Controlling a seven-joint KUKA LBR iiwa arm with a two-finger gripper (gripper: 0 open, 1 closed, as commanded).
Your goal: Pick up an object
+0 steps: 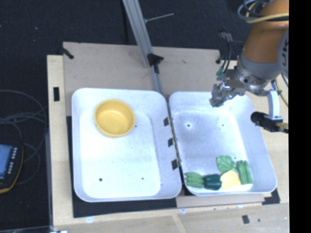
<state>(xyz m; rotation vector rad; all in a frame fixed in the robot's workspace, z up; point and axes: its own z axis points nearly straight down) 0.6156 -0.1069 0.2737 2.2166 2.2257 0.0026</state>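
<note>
Tan bench [112, 64] with two white bins, dark floor around. Gripper [217, 100] over right bin's [204, 130] far edge, grip state unclear; toys [221, 174] well apart at near corner.

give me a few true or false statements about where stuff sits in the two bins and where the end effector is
1. The yellow bowl sits in the left bin. True.
2. The green and yellow objects are spread across the far end of the right bin. False: they cluster at its near edge, toward the right corner.
3. The end effector is over the far edge of the right bin. True.
4. The end effector is touching the yellow bowl. False: the bowl lies in the other bin, well apart from it.
5. The yellow bowl is upright, opening up. True.
</note>
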